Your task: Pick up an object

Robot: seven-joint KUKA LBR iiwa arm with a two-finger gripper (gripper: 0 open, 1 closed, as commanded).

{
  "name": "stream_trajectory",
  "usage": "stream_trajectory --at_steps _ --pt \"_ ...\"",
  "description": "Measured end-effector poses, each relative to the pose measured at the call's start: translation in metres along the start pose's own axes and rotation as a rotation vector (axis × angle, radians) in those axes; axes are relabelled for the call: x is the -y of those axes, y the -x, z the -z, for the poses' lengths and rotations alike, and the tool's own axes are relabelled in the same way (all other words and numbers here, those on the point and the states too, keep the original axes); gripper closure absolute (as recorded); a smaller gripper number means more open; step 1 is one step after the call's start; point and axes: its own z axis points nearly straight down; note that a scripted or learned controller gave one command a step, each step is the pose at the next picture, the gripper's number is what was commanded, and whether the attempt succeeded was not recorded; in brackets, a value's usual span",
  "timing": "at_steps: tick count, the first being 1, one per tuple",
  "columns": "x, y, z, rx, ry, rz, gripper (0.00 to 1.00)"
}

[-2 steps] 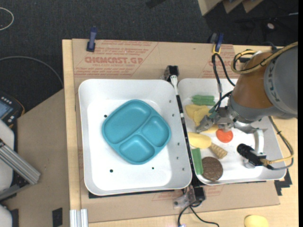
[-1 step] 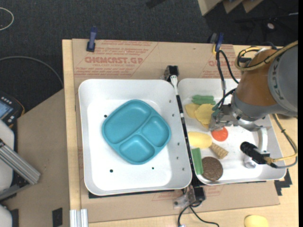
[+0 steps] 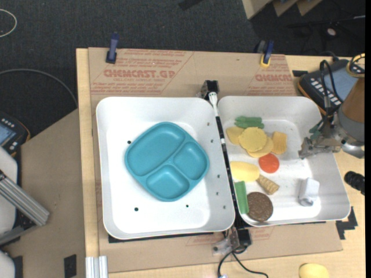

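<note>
The right bin (image 3: 290, 210) holds several toy foods: a green leafy piece (image 3: 248, 122), a yellow round piece (image 3: 253, 139), an orange wedge (image 3: 280, 143), a red-orange disc (image 3: 268, 164), a yellow oval (image 3: 244, 171), a tan ridged piece (image 3: 267, 184), a green stick (image 3: 240, 197) and a brown disc (image 3: 259, 205). A small white-grey object (image 3: 308, 191) lies apart at the bin's right. My gripper (image 3: 311, 147) hangs low over the right side of this bin, right of the orange wedge and above the white-grey object. Nothing visibly sits in it.
The left bin (image 3: 116, 184) carries a teal divided plate (image 3: 167, 160). Black clips (image 3: 212, 91) join the bins at the middle seam. Cables and a dark device (image 3: 324, 86) sit beyond the right bin's far corner. A yellow object (image 3: 313, 270) lies off the bench front.
</note>
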Motion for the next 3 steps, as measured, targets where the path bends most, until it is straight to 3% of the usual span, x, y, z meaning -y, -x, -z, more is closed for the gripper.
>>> stream_trajectory --at_steps 1,2,3 --pt "0.027 -0.025 0.138 -0.004 0.006 0.011 1.0" --pt "0.069 -0.005 0.122 -0.008 -0.008 0.006 1.0" --pt "0.064 -0.043 0.297 -0.002 0.018 0.015 1.0"
